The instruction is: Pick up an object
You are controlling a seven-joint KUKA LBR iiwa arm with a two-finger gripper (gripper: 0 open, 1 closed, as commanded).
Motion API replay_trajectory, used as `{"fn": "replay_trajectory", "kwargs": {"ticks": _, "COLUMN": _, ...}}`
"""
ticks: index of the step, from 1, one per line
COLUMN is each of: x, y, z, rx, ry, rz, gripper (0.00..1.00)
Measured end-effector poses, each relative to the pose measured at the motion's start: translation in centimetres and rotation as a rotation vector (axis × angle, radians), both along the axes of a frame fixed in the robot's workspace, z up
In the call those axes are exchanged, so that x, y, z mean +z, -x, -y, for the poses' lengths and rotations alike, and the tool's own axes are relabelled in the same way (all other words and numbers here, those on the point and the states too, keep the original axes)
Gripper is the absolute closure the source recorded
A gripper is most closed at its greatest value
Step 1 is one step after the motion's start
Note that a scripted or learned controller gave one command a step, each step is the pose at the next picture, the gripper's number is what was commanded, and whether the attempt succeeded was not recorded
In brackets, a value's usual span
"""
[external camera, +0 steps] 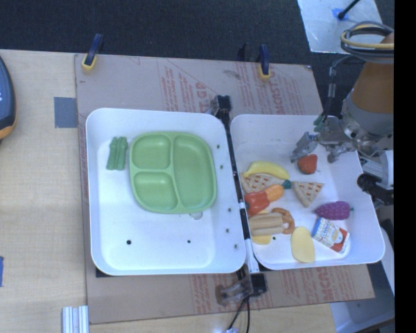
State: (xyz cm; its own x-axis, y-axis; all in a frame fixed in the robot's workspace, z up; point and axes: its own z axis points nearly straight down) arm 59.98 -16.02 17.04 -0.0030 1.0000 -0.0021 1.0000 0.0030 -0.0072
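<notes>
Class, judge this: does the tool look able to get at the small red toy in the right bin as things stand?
Probably yes. The tool hovers right beside the small red toy, which lies apart from the other toy foods, with nothing over it.

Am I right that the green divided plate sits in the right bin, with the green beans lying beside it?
Not quite. The camera view shows the green divided plate in the left bin, not the right one. The green beans do lie beside it, on its left as the view shows it.
</notes>
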Motion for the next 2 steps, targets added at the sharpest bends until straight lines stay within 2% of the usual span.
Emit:
{"fn": "replay_trajectory", "kwargs": {"ticks": 1, "x": -8.3, "y": -2.7, "z": 1.1, "rx": 0.004, "ry": -0.001, "rz": 0.000, "gripper": 0.00}}
{"fn": "replay_trajectory", "kwargs": {"ticks": 2, "x": -6.8, "y": -2.7, "z": 1.2, "rx": 0.005, "ry": -0.001, "rz": 0.001, "gripper": 1.00}}
